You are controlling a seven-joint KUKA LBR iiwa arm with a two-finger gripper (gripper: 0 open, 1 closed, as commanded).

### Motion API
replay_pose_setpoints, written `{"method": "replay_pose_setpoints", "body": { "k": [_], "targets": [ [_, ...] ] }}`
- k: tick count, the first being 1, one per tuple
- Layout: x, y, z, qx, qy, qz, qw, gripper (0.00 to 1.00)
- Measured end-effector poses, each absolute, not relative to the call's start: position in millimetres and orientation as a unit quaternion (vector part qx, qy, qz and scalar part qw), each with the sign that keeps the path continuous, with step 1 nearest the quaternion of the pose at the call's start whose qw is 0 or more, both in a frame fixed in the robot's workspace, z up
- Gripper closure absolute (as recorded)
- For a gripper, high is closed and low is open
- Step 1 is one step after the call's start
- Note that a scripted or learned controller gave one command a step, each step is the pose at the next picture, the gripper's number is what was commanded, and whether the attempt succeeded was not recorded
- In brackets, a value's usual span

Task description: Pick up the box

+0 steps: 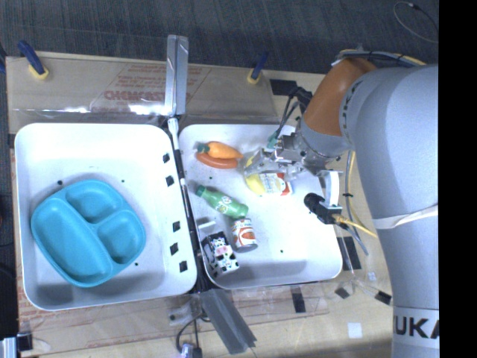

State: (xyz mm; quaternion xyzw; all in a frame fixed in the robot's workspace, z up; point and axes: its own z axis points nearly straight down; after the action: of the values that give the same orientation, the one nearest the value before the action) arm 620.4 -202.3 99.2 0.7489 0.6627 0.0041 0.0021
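While the grey arm (395, 162) reaches over the right white bin's (298, 263) far right corner, your gripper (274, 157) hangs above a yellow-and-red packet (267, 184); its state you cannot tell. Left bin (45, 144): blue divided plate (86, 232). Right bin: orange carrot toy (218, 154), green bottle (222, 201), small red can (244, 235), and the black-and-white patterned box (220, 253) at the near left corner.
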Motion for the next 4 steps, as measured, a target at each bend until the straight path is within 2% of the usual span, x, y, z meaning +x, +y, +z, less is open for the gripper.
{"method": "replay_pose_setpoints", "body": {
  "k": [1, 4],
  "targets": [
    [594.0, -201.0, 99.7, 0.725, 0.689, 0.0046, 0.006, 0.0],
    [586.8, -202.6, 99.8, 0.711, 0.703, 0.005, 0.006, 0.0]
  ]
}}
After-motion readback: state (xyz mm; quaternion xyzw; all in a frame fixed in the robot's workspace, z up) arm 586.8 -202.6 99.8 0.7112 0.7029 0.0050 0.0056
